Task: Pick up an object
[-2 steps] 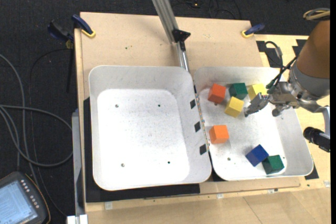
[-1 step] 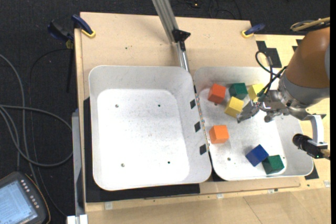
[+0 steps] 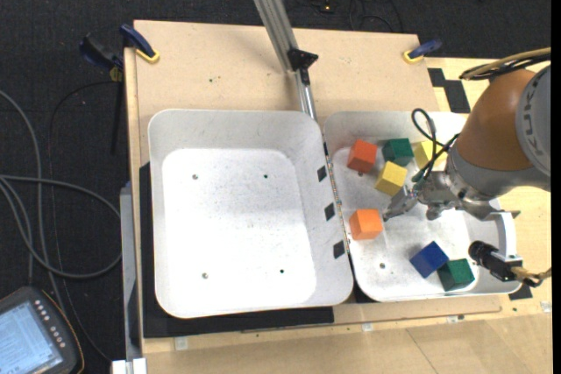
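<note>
The tool [image 3: 412,199] hangs low in the right bin [image 3: 399,280]; whether it is released or clenched, I cannot tell. An orange cube [image 3: 365,223] lies just beside it, a yellow cube [image 3: 391,178] close above. Crowded neighbours could jam or deflect a grasp. The wooden desk [image 3: 228,66] stands on dark, cable-strewn floor [image 3: 53,144].

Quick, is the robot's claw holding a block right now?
Gripper: down in the right bin, between the yellow block and an orange block; open or shut cannot be told, and no block shows between its fingers.
</note>
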You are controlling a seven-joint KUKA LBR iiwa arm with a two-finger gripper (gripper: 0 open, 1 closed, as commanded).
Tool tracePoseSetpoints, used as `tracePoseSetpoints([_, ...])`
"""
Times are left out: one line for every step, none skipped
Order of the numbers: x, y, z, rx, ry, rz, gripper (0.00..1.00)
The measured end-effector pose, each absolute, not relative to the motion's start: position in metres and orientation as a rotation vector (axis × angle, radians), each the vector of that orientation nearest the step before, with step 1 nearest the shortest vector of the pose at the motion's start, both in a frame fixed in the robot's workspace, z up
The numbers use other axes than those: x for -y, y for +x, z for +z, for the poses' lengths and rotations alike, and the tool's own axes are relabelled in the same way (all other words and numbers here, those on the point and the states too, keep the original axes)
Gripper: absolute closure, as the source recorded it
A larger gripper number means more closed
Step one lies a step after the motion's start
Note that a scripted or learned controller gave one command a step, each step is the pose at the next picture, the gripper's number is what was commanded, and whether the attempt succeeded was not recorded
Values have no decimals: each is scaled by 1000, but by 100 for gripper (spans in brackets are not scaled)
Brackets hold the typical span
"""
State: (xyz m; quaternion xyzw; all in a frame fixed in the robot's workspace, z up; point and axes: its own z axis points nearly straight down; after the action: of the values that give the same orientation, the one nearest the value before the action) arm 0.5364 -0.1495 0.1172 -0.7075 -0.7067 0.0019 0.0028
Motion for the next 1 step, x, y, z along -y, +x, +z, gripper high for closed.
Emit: tracePoseSetpoints([150, 538, 131, 2221, -2223, 0, 100])
